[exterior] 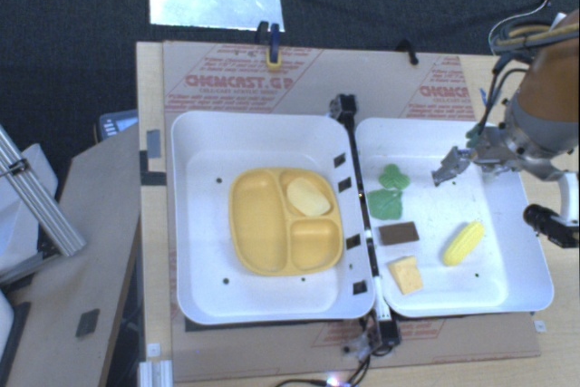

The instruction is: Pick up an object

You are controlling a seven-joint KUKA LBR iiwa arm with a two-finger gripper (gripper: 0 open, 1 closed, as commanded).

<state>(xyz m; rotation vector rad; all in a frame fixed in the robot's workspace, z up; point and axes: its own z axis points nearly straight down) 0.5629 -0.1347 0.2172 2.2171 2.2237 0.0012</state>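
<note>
**Two bins, five loose items, arm over the right bin**

I see the counter [227, 72] carrying two shallow white bins side by side. My left bin [195, 195] holds a yellow divided tray [263, 222], lying flat near the bin's middle. A pale yellow oval piece [308, 195] sits in the tray's upper right compartment.

My right bin [521, 285] holds the loose items. A green leafy piece [390, 192] lies near the bin's left wall, toward the back. A brown rectangular block [398, 234] lies just in front of it. A yellow cheese wedge [406, 275] lies nearer the front, close to the left wall. A yellow corn cob [463, 243] lies tilted, to the right of the block and apart from it.

The gripper [446, 172] reaches in from the right and hangs above the back part of the right bin, to the right of the green leafy piece. I see nothing between the jaws. Whether the jaws are apart or together, I cannot tell at this resolution.
</note>
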